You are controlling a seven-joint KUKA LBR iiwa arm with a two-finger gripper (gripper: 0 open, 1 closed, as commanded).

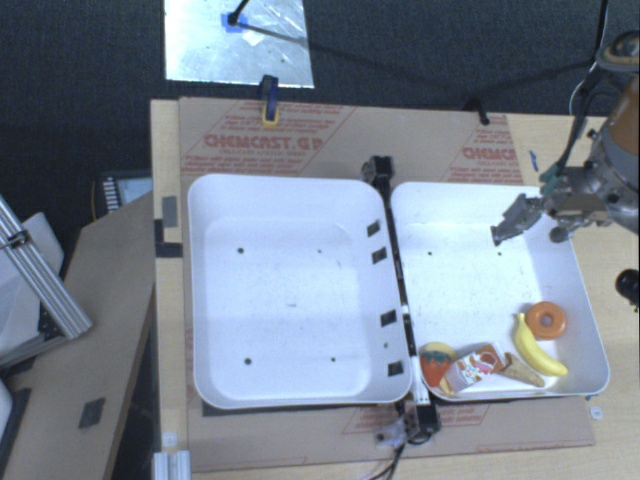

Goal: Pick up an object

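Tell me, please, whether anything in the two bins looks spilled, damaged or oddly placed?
Nothing looks spilled or broken. The banana, orange ring, tomato-like piece and small packet are all crowded into the right bin's near corner, far from the tool.

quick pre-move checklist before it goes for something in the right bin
1. Objects to pick are present: banana, orange round piece and a few small items cluster in the right bin's near corner. ok
2. Gripper is over the right bin: ok
3. Gripper is above a target: not ok, it hangs over bare floor at the far side, apart from the cluster.
4. Nothing held between the jaws: ok
5. Jaws open wide enough: cannot tell
6. Targets are separated: not ok, items crowd the wall.
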